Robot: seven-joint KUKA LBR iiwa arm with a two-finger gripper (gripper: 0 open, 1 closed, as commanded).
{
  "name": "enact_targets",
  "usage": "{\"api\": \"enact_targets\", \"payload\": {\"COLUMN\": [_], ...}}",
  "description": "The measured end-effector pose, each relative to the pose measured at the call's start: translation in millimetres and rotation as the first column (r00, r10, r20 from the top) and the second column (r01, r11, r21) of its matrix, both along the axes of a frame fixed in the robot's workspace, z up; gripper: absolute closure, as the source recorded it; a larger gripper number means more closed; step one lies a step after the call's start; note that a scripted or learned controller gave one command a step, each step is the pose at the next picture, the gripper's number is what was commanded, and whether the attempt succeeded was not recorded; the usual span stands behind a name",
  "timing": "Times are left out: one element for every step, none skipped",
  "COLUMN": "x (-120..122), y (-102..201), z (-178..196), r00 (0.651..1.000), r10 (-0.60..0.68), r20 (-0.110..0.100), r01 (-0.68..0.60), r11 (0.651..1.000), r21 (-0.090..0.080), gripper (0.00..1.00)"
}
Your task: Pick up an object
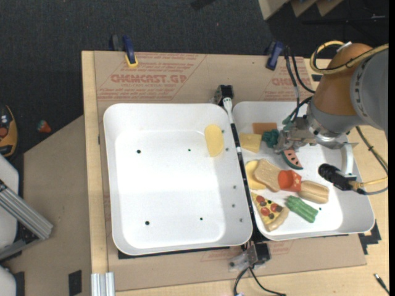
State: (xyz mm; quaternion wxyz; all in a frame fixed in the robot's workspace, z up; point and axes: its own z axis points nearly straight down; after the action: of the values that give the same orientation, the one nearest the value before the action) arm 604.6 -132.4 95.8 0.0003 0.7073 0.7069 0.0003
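Right bin, centre right of the frame, is holding toy foods: cheese, watermelon slice, bread, tomato, pizza slice, pickle. The gripper is hanging low over the watermelon slice, apparently lining up a pick; its state, I cannot tell. Left bin is carrying one yellow piece; board beneath reads "CHEMCAST".

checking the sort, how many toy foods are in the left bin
1: a yellow piece lying at the left bin's upper right, near the divider. The other toy foods lie in the right bin, where the gripper may hide some.
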Motion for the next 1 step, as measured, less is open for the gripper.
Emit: {"api": "enact_targets", "payload": {"x": [66.9], "y": [70.1], "z": [96.2], "r00": [1.0], "r10": [0.01], "r20": [0.014], "r01": [-0.01], "r11": [1.0], "r21": [0.0], "gripper": [1.0]}}
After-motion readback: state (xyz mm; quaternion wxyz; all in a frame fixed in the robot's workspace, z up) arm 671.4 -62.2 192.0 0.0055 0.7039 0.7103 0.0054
